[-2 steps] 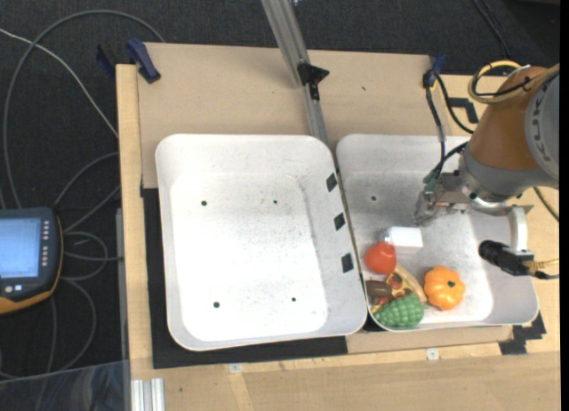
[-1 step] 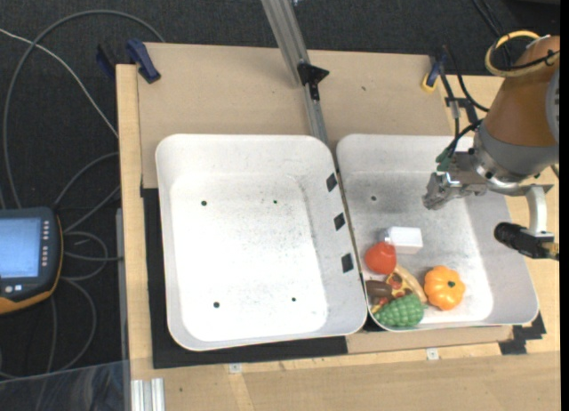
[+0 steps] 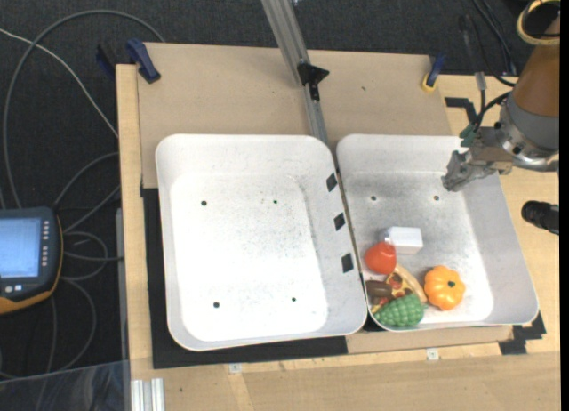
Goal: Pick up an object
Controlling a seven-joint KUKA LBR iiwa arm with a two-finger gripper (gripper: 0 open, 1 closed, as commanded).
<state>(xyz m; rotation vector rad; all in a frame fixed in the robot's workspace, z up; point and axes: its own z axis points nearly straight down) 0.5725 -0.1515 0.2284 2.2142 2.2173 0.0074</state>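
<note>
In the right bin [image 3: 480, 222], near its front edge, lie a white block [image 3: 404, 239], a red tomato [image 3: 380, 258], an orange pepper [image 3: 444, 286], a green bumpy piece [image 3: 402, 313] and a brown and yellow item [image 3: 391, 288]. My gripper [image 3: 460, 172] hangs over the right bin's far right part, well behind these objects. Nothing shows between or under its fingers.
The left bin [image 3: 240, 240] sits beside the right one, joined by black clips [image 3: 339, 221]. A metal rail [image 3: 284, 27] slants across the bench's back. Blue clamps [image 3: 142, 60] hold the board's far corners. A handheld screen [image 3: 27, 253] rests at the left.
</note>
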